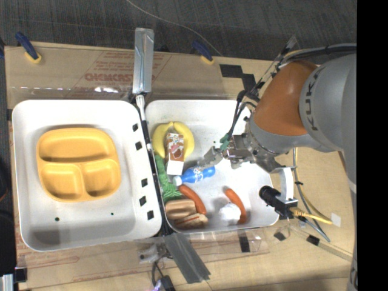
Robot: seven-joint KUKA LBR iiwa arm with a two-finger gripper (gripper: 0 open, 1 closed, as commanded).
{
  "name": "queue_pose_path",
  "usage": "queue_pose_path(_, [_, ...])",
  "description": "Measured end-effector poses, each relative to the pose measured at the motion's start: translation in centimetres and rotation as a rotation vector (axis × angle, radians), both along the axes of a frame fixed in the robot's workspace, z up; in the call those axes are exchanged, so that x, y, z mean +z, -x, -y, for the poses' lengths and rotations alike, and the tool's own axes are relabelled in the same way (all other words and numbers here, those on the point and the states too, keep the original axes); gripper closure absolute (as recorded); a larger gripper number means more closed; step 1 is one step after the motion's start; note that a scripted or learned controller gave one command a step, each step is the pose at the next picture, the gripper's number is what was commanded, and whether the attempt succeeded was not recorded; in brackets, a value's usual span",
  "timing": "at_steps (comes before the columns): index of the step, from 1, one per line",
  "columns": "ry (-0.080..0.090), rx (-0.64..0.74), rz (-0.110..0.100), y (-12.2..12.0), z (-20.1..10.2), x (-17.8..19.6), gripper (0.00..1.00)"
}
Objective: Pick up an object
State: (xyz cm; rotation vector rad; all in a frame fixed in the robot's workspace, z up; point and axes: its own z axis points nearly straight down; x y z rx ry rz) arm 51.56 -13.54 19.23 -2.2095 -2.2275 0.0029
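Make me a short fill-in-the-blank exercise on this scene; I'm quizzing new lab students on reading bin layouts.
1. The yellow divided tray lies in the ____ bin.
2. The blue bottle lies in the ____ bin.
3. The claw is above the ____ bin.
4. The band above the arm's wrist is ____.

Missing words: left; right; right; orange

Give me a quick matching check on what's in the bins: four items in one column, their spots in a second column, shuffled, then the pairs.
Items:
1. yellow tray
2. banana
3. blue bottle
4. sandwich

Places:
A. near front corner of the right bin, beside the divider
B. left bin
C. middle of the right bin, just left of the gripper
D. back of the right bin, near the divider

Pairs: 1-B, 2-D, 3-C, 4-A
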Motion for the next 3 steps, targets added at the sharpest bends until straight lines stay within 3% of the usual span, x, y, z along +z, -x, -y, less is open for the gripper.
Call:
queue_pose_path(1, [0.000, 0.108, -0.003, -9.3, -0.3, -6.2, 0.00])
queue_pose_path(2, [0.010, 0.128, 0.028, -9.5, -2.4, -8.5, 0.00])
queue_pose_path(3, [0.002, -0.079, 0.023, -12.8, -2.5, -8.6, 0.00])
